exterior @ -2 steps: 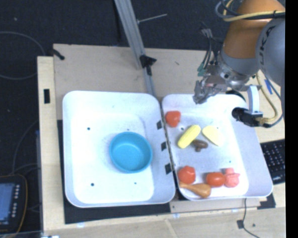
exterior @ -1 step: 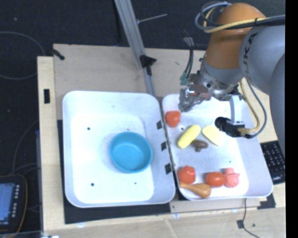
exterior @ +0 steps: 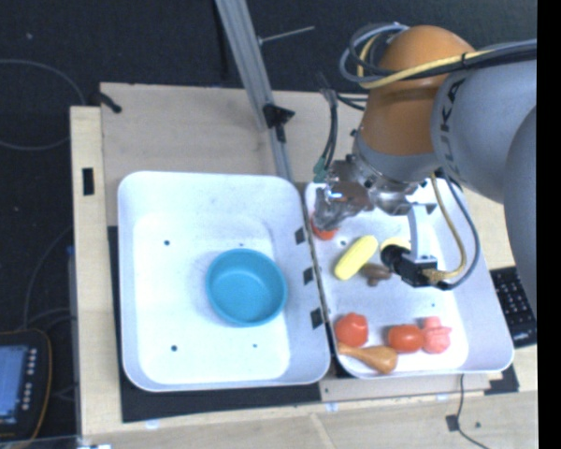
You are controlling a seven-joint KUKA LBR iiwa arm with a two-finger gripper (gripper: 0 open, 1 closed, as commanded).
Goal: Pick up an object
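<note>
1. The grey arm with its orange band reaches in from 3 o'clock, over the right bin on the counter.
2. The end effector sits low at the right bin's 10 o'clock corner, against the wall shared with the left bin; whether it is spread or pressed together cannot be told from this slant.
3. A small orange-red piece shows just under the end effector, at its 6 o'clock; whether it is pinched is unclear.
4. A yellow banana-like object lies near the bin's centre, with a small brown item touching it at 4 o'clock.
5. Along the bin's 6 o'clock edge sit a red tomato-like object, an orange pear-shaped object, a red-orange object and a pink object.
6. A blue bowl rests upright in the left bin, toward 4 o'clock of its centre.
</note>
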